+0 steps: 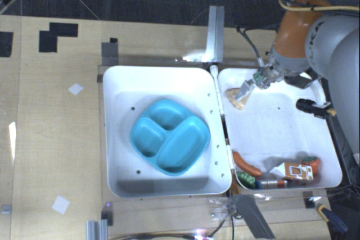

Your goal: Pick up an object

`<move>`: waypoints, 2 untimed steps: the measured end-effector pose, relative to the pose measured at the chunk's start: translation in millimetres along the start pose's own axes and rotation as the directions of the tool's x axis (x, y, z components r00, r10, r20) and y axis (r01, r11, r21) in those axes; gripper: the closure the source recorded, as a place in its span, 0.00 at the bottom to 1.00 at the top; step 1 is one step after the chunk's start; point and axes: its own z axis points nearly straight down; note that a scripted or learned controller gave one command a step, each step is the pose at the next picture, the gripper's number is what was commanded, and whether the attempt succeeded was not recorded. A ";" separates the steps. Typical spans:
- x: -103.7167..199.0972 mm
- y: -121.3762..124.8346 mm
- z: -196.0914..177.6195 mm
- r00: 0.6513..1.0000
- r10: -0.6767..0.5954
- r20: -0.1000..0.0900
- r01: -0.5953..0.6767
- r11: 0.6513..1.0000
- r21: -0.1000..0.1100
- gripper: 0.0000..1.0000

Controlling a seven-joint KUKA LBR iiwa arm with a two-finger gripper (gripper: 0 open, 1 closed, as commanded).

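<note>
My gripper (245, 93) reaches down into the far left corner of the right bin (292, 126). Its tip is at a small tan wedge-shaped piece (234, 98), which looks like bread or pastry. The tip overlaps the piece's right side, and I cannot make out whether the piece is gripped or only touched. The orange band of the arm (295, 31) is above and to the right of it. More objects lie along the right bin's near edge: an orange sausage-like piece (247, 164), a green item (245, 179), an orange-and-white packet (296, 171) and a small red piece (314, 164).
The left bin (121, 121) holds a blue divided plate (170, 136) at its middle. A metal post (215, 36) stands behind the divider between the bins. A black fitting (310, 106) juts over the right bin's right wall. Cables trail at the bench's front.
</note>
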 end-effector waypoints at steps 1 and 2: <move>15.3 -3.1 -28.8 0.999 0.039 -0.007 -0.039 0.999 -0.006 0.00; 10.5 1.4 7.2 0.984 -0.175 -0.014 0.175 0.984 0.008 0.00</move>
